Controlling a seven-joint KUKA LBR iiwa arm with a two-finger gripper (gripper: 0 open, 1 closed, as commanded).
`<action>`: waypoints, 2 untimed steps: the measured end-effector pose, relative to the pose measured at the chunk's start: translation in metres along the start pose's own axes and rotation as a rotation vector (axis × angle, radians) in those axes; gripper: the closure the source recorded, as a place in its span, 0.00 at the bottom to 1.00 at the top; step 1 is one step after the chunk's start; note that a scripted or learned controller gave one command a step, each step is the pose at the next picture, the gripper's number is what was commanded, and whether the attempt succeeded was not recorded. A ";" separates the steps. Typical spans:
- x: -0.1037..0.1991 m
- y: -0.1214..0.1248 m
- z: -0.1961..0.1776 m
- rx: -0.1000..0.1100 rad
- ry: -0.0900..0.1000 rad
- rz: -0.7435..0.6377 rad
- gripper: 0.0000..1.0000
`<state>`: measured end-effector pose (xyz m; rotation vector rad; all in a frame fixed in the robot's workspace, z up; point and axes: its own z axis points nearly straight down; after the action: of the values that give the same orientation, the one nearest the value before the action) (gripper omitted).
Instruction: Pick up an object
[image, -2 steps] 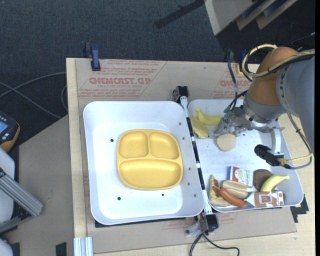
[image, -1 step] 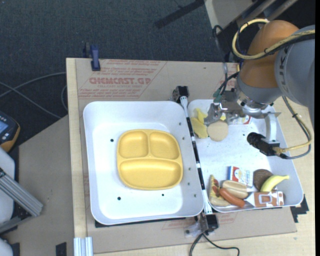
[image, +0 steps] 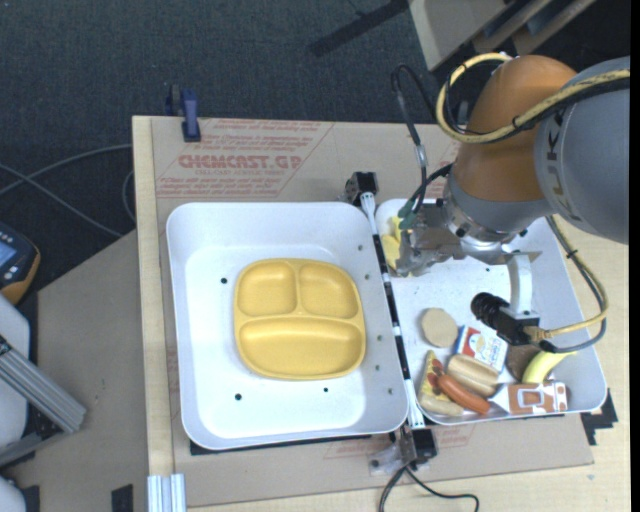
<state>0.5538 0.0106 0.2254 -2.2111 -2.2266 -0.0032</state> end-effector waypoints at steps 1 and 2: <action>-0.004 0.001 0.002 0.001 -0.003 0.006 0.00; -0.059 0.064 -0.021 -0.010 -0.007 0.009 0.00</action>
<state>0.6183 -0.0483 0.2466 -2.2301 -2.2249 -0.0062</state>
